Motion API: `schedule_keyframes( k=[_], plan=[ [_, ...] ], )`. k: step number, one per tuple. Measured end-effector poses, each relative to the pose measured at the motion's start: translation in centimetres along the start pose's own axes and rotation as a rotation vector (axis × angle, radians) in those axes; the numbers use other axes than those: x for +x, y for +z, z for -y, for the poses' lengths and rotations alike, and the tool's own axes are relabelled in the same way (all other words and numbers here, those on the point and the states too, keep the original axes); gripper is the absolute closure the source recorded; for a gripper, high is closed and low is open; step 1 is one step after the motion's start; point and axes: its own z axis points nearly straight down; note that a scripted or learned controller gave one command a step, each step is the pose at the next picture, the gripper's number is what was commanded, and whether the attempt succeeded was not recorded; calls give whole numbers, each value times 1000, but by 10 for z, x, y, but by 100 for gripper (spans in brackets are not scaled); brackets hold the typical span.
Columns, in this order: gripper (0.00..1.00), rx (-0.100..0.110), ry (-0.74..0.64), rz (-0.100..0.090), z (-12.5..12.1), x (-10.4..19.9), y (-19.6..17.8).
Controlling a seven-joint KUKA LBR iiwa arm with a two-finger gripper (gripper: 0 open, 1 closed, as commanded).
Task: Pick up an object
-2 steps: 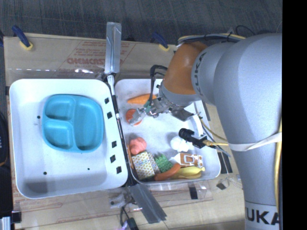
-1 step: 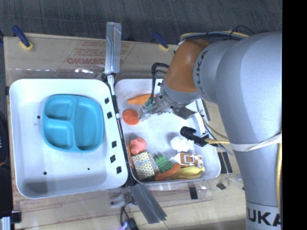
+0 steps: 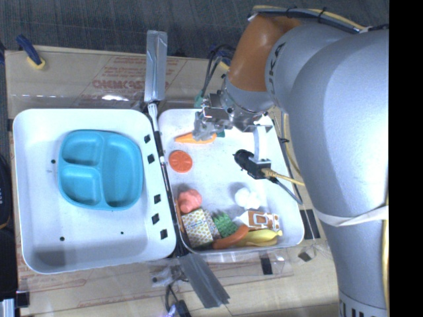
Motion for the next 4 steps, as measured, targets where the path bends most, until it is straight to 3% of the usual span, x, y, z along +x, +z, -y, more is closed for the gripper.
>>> schedule_keyframes(
  k=[1,2,3,4],
  plan=[
    [0,2,0,0,0,0,1],
    [0,8,-257,-2,-21,-34,102],
    [100,7,-263,-2,-22,-33,91],
    [100,-1,-491,0,82,-31,-49]
  ],
)
